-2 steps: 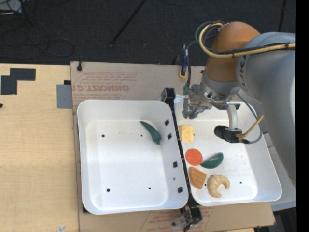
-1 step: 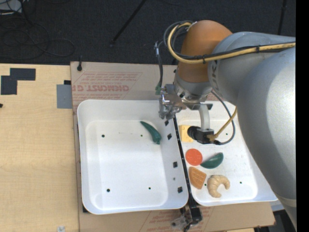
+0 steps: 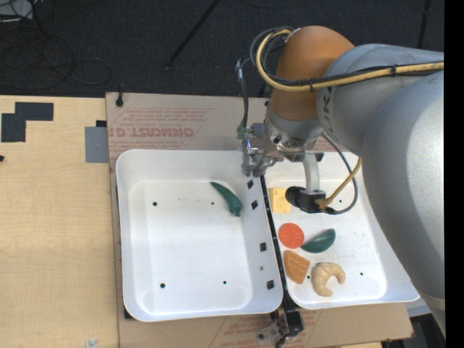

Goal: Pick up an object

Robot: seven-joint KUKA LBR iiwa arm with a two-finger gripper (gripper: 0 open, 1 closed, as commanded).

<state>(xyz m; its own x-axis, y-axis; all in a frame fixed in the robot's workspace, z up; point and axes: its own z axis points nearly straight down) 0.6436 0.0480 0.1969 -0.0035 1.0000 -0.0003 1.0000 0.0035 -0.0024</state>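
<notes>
My gripper hangs over the back end of the rim between the two bins. A dark green, curved pod lies in the left bin, just left of and in front of the gripper. The right bin holds a yellow square, a red disc, a dark green leaf-shaped piece, an orange wedge and a tan croissant. I see nothing hanging from the gripper.
The grey arm with its orange band covers the right bin's back right part. Both bins sit on a cardboard sheet on the wooden bench. The raised rim between the bins runs front to back.
</notes>
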